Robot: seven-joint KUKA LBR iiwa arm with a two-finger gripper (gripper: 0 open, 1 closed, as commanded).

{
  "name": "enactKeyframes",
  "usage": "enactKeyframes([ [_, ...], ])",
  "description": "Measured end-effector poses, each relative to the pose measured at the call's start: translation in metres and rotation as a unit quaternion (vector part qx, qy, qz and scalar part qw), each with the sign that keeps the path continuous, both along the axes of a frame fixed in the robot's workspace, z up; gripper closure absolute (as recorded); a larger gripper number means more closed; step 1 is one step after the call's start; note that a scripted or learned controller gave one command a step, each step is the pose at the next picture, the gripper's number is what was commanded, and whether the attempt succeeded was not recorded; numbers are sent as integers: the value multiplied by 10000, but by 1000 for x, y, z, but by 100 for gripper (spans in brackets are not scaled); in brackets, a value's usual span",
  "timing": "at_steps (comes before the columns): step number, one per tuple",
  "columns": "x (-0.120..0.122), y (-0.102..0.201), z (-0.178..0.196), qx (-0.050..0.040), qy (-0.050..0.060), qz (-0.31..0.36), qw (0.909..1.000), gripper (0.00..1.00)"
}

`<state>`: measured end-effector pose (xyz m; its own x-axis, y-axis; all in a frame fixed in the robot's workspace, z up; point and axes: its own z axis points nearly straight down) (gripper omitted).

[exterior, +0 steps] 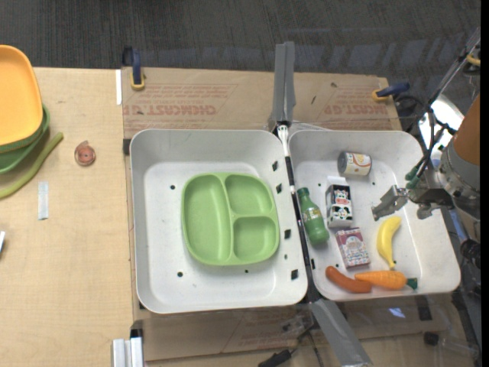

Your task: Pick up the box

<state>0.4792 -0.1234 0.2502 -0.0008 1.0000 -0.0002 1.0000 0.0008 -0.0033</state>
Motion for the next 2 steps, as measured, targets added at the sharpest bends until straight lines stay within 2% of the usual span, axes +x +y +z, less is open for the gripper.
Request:
enactKeyframes([
  [1,-2,26,-159,4,-7,392,9992,0],
  [2,-3,25,-151,5,3,371,9993,100],
])
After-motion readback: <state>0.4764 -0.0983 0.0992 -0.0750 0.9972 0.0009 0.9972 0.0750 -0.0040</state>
